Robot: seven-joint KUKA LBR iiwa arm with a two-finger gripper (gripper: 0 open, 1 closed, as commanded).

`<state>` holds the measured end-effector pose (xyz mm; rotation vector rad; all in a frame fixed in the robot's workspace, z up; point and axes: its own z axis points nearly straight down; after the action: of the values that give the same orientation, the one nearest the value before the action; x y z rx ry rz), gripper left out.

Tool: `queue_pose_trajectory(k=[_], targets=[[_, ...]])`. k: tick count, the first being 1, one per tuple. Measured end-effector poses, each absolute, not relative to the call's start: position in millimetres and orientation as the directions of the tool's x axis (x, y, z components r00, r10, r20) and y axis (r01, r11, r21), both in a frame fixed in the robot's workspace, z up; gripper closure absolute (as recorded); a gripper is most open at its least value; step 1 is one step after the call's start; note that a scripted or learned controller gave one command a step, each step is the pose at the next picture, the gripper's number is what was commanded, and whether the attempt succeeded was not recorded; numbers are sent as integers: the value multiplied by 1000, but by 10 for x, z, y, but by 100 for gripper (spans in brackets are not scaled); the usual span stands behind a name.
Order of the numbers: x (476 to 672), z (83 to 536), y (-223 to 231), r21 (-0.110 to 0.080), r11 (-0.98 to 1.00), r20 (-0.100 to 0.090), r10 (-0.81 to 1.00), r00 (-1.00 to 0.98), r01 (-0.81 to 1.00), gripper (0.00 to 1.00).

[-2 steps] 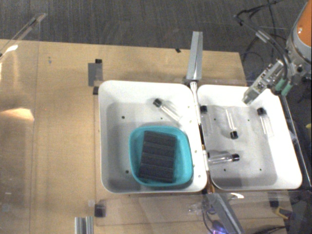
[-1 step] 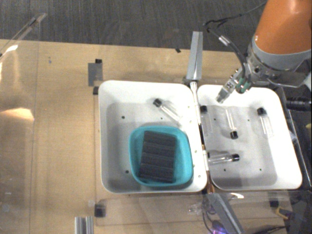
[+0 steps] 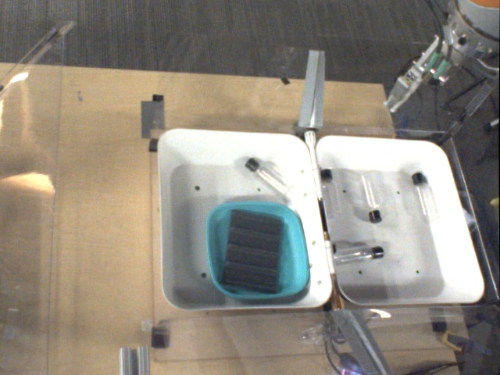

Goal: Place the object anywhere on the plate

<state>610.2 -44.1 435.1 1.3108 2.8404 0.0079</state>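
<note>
Four clear tubes with black caps are lying in the bins: one (image 3: 264, 175) beside the teal plate (image 3: 294, 226), three in the right bin (image 3: 461, 233). The tool (image 3: 410, 80) is hanging well off, grip unreadable; picking is pending, needing descent onto a tube.
</note>
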Motion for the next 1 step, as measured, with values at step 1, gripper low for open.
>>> queue_pose_trajectory(k=[1], targets=[[6235, 2345, 285, 5, 735, -3, 678, -735, 678, 100]])
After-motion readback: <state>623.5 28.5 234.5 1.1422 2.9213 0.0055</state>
